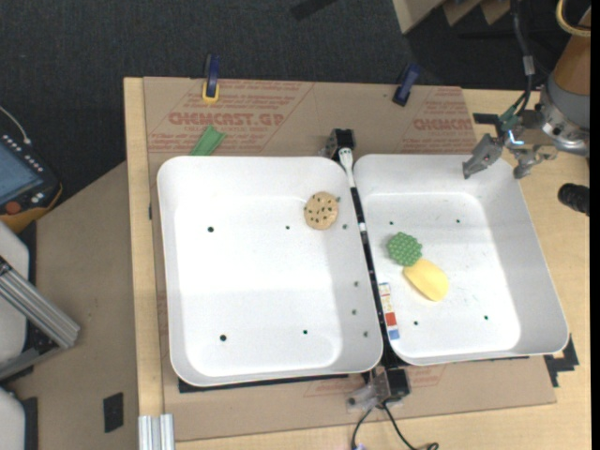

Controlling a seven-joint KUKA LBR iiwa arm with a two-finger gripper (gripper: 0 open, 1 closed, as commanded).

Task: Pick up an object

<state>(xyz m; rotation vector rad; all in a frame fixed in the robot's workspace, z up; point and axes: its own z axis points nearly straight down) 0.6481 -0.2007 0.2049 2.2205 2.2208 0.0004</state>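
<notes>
The lemon (427,279) lies in the right bin (525,261), down-left of your claw (503,157) (open, holding nothing), its long axis diagonal, green ball (404,247) touching it.

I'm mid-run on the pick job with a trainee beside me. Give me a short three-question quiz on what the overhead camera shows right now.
1. True or false: the cookie lies in the right bin.
2. Which thing touches the green ball? A) the cookie B) the yellow piece C) the gripper
3. Fill in: the gripper hangs over the right bin's ____ corner, nothing between its spread fingers.

Key:
1. False; it lies in the left bin, near the divider.
2. B; the yellow piece sits against the ball's lower right side.
3. Far right, as the camera sees it.
</notes>
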